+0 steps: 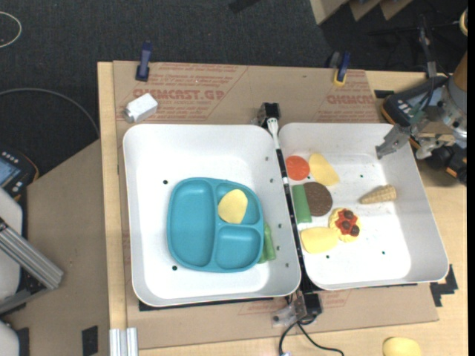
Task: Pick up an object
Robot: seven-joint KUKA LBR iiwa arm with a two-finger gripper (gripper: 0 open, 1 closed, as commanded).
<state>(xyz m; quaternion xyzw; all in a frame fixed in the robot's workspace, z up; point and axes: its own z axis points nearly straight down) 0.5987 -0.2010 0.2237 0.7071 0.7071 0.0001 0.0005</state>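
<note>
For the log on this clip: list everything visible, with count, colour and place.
Bins: 2, white, side by side on the bench.
Divided tray: 1, teal, left bin.
Yellow piece: 1, in the tray's upper right compartment.
Green strip: 1, at the tray's right edge.
Right bin, left part: red-orange round, yellow piece, green bar, brown disc, yellow lump, pizza-like piece.
Cone: 1, tan, right bin, middle.
Clamps: 2, blue, board's far edge.
Gripper: 1, grey, over right bin's far right corner.

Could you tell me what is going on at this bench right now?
A robot arm reaches in from the right, its gripper hovering over the upper right corner of the right bin, holding nothing. That bin holds small toy foods, including an ice cream cone. The left bin holds a blue divided tray with a yellow piece on it.
</note>
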